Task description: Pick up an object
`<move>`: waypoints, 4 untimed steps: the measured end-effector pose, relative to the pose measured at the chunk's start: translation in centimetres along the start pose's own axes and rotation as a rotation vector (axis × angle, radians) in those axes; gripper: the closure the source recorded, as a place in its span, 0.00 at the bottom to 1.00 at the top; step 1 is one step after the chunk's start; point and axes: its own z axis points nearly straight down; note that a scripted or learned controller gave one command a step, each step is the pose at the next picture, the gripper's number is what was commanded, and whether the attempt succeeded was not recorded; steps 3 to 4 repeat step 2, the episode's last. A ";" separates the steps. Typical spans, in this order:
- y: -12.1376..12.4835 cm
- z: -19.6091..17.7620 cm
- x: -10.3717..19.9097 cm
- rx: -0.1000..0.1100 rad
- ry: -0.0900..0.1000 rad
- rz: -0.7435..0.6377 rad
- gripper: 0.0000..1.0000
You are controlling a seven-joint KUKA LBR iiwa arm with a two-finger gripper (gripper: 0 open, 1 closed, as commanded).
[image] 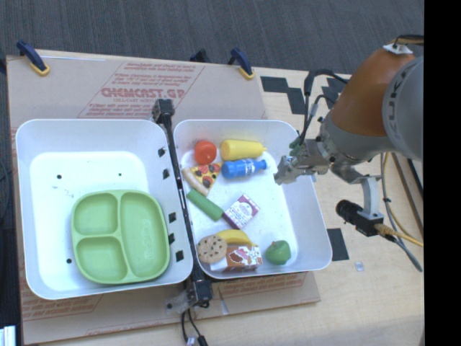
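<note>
Two shallow white bins sit side by side on the surface, over a sheet of printed cardboard (144, 89). The left bin (43, 150) holds one item: a green divided plate (121, 236) with three compartments, lying flat toward the near side. The right bin (306, 222) holds nine small toy foods. Along the far side are one red tomato (205, 151), one yellow piece resembling a lemon or squash (241, 148), and one blue bottle (243, 168) lying on its side. Just beside the divider lie one pizza slice (201, 176) and one green stick, perhaps a cucumber or bean (205, 205). Near the centre is one small maroon-and-white carton (241, 212). At the near side are one chocolate-chip cookie (210, 248), one banana (234, 236) partly covered by one orange-red packet (243, 258), and one green apple-like fruit (278, 251).

Two blue-and-yellow clamps (32, 58) (241, 62) grip the far edge of the cardboard.

The arm (374, 107) enters from the right; its orange band is cut off by the frame. The end effector (288, 169) hovers at the right bin's far-right rim, just beside the blue bottle's cap end but apart from it. Its fingers are small, dark and blurred against the bin wall, so their opening cannot be judged; nothing is visible between them. All nine toys rest on the bin floor. The packet's print is too small to read.
</note>
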 end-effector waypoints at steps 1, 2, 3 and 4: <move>-1.6 0.1 0.4 0.004 0.001 0.001 1.00; 3.0 2.7 -1.4 0.004 0.001 -0.001 1.00; 3.0 2.7 -1.4 0.004 0.001 -0.001 1.00; 3.0 2.7 -1.4 0.004 0.001 -0.001 1.00</move>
